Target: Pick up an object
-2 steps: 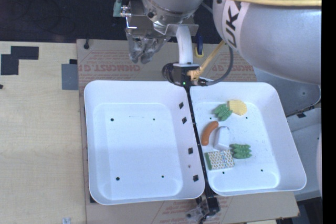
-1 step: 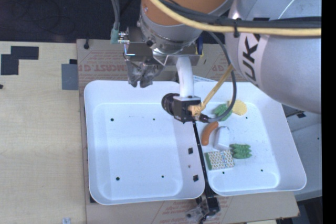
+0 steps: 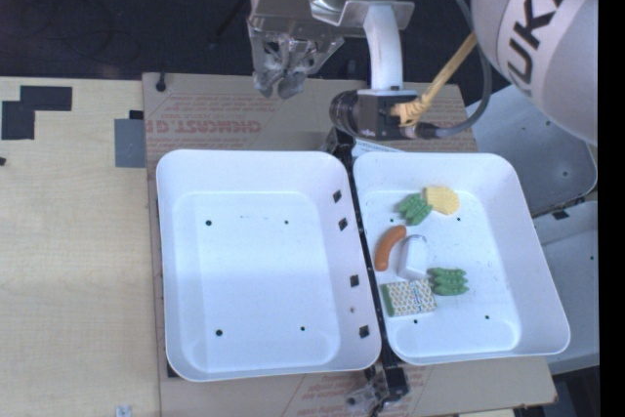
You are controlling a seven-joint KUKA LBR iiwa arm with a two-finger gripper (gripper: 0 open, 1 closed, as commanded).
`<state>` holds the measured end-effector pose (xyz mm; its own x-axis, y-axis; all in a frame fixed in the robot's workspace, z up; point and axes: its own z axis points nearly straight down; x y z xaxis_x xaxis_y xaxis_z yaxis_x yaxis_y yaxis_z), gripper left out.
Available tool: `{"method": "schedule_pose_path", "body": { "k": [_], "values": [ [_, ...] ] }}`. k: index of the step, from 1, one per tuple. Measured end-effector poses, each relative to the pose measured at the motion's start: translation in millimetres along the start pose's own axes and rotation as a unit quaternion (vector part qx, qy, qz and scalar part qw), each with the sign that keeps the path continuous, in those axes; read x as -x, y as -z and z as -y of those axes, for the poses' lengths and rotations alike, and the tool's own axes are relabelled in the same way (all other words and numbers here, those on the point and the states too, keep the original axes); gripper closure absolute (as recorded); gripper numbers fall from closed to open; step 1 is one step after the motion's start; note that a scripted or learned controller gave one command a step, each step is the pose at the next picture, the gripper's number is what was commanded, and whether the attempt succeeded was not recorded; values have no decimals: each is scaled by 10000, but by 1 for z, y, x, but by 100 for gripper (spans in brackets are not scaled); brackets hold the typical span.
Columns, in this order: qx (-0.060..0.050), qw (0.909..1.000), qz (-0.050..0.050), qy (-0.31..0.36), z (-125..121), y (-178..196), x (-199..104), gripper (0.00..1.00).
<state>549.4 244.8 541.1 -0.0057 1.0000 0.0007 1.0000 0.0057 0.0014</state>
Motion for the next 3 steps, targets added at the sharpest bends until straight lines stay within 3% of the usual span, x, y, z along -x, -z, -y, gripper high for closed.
{"method": "schedule_pose_path", "body": {
  "k": [3],
  "values": [
    [-103,9999,39,102,1,23,-3,100]
  ]
}}
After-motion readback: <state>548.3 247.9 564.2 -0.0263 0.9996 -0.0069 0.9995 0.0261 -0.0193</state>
